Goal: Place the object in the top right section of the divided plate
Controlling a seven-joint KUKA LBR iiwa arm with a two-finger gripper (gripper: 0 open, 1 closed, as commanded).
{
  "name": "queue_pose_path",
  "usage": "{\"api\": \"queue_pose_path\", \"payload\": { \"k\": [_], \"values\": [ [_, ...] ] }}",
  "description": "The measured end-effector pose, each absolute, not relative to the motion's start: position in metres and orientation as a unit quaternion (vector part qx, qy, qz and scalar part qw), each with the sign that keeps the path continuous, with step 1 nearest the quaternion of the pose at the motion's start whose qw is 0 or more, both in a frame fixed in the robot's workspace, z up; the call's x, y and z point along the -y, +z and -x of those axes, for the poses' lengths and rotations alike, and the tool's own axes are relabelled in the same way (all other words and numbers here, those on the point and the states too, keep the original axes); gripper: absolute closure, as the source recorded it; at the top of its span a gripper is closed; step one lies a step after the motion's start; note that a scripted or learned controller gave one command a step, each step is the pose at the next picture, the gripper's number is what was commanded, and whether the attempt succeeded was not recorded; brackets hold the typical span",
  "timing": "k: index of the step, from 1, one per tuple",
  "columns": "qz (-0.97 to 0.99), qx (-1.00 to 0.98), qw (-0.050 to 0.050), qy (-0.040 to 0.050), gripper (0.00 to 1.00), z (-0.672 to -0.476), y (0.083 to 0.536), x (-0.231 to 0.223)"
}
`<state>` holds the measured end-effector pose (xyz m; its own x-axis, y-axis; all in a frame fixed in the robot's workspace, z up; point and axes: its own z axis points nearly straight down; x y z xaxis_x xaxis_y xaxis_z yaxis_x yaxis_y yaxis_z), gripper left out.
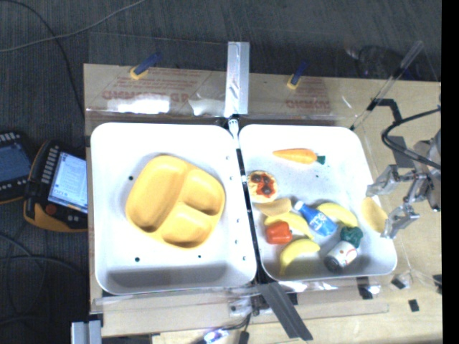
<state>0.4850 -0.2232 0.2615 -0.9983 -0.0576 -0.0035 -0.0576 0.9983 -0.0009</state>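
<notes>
The yellow divided plate (176, 199) lies in the left bin (115, 264), its three sections bare. The right bin (358, 153) holds a carrot (297, 155), a small round tart with red topping (262, 184), a red pepper (278, 231), a blue bottle (316, 220), two yellow banana-like pieces (338, 212) (299, 252), a can (343, 254) and a dark green piece (351, 235). My gripper (389, 205) hangs over the right bin's right rim, open, with nothing between its fingers. A pale yellow shape (371, 212) lies on the wall just beside it.
A metal post (237, 77) stands behind the divider between the bins. Clear plastic sheeting with blue clips (145, 66) covers the back of the bench. A handheld pendant (57, 188) lies off the bench at the left. Cables hang at the right.
</notes>
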Motion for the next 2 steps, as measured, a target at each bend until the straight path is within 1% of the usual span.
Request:
{"api": "queue_pose_path", "payload": {
  "k": [1,2],
  "values": [
    [0.153,-0.988,0.002,0.0001,1.00,-0.493,0.271,0.222],
    [0.271,-0.963,0.003,0.0004,1.00,-0.528,0.338,0.222]
  ]
}}
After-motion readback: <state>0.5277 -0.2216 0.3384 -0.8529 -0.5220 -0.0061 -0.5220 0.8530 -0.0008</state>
